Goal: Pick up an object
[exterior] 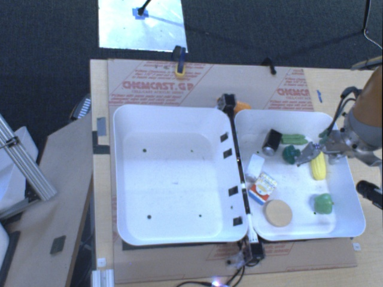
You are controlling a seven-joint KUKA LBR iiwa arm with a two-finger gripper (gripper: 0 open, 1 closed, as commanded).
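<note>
Now your arm reaches low over the right bin (344, 223), its hand (315, 152) just above the smooth yellow banana-shaped object (319, 166); you cannot tell its spread. Beside it, a black cylinder (271, 141).

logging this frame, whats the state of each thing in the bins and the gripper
gripper: low in the right bin, beside the yellow object, nothing seen held
yellow object: lying in the right bin
black cylinder: lying on its side
dark green object: resting on the bin floor
round tan disc: lying flat
small green object: near the bin's front right corner
red and white packet: lying flat
right bin: holds all the objects
</note>
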